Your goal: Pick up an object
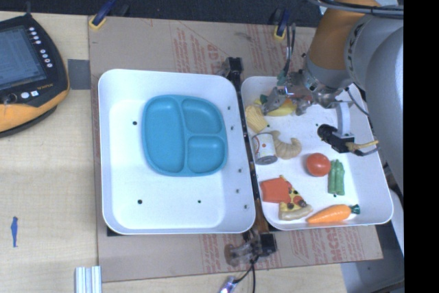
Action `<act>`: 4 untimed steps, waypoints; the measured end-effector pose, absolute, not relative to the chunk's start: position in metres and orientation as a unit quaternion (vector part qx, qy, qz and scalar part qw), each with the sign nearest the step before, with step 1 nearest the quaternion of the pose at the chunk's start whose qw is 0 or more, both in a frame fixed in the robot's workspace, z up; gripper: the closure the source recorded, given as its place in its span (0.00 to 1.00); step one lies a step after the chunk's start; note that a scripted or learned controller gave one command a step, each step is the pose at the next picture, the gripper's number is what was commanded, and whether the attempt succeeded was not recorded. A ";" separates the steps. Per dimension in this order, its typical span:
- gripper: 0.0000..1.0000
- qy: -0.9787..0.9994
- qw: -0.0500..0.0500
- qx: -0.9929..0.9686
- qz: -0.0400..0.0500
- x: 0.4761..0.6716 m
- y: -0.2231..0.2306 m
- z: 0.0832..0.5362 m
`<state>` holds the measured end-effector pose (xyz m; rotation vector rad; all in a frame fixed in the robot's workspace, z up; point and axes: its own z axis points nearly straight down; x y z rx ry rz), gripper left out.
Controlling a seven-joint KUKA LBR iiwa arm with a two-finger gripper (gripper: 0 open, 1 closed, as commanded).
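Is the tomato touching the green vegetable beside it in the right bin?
Apart. In the camera view, a thin strip of white bin floor shows between the tomato and the green vegetable, which lies just to its right.

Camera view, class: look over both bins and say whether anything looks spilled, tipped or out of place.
Nothing looks spilled or broken. The small can lies on its side beside the croissant in the right bin. The blue divided plate sits flat in the left bin. The gripper hangs over the right bin's far corner.
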<state>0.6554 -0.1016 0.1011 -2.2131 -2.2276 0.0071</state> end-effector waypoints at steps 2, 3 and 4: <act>0.00 -0.709 0.001 -0.705 0.001 0.610 -0.046 0.279; 0.00 -0.708 0.002 -0.706 0.003 0.646 -0.070 0.191; 0.00 -0.708 0.002 -0.706 0.003 0.638 -0.098 0.091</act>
